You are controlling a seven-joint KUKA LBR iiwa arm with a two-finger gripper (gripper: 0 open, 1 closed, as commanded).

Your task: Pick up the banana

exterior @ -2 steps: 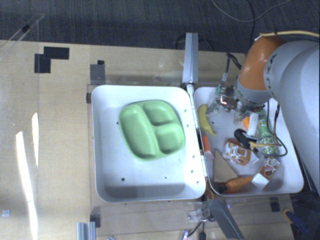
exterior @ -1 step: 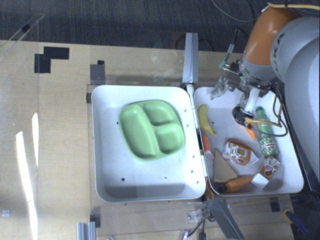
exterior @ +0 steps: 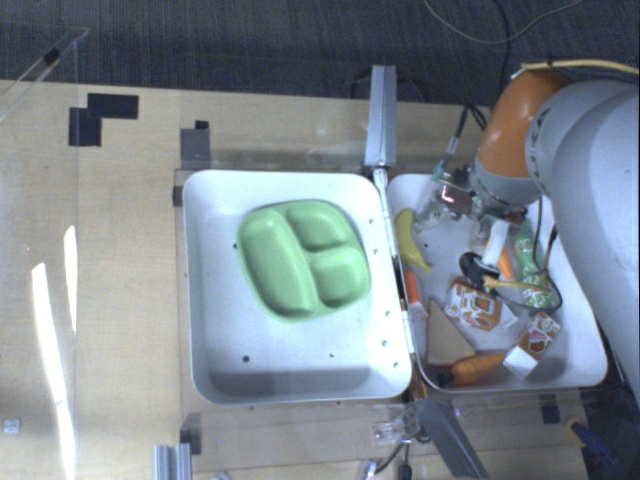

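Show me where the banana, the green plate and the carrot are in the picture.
banana (exterior: 408, 241): camera view, middle of its curved yellow body, at the right bin's left wall.
green plate (exterior: 300, 258): camera view, on the ridge between its compartments, in the left bin.
carrot (exterior: 477, 368): camera view, middle of its orange body, at the right bin's near edge.

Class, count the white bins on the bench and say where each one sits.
2: left bin holds a green plate; right bin holds the banana.
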